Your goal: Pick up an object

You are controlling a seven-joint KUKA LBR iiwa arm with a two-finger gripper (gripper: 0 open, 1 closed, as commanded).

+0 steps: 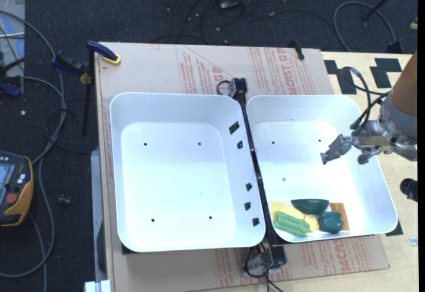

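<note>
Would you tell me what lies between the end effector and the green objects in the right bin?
In the camera view, bare white bin floor separates the end effector from the green objects.

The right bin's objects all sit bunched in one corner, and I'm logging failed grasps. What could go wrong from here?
The dark green piece, light green piece, teal piece and yellow piece touch or overlap, so a grasp may catch two or push one aside. They lie against the right bin near wall, which could block a finger. The gripper hangs well away from them.
</note>
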